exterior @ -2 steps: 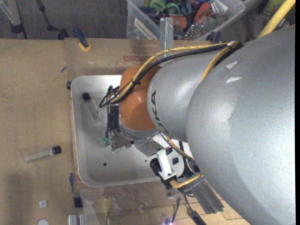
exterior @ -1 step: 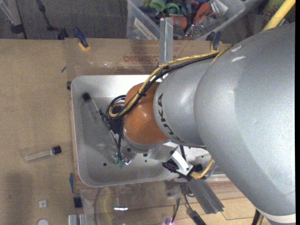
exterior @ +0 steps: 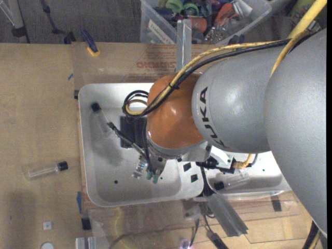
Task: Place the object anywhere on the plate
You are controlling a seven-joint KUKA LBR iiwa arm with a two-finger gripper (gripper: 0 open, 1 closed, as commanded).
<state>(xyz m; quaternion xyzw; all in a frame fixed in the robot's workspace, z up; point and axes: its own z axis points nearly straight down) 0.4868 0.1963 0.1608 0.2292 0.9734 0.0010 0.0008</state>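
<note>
While the gripper (exterior: 148, 173) hangs low over the floor of the left bin (exterior: 85, 139), its opening and any load cannot be told (the wrist crowds the view). The likely object, a clear black-capped vial (exterior: 99, 119), lies apart near the bin's left wall. A grasp here would probably close on nothing, or a sweep could knock the vial against the wall.
</note>
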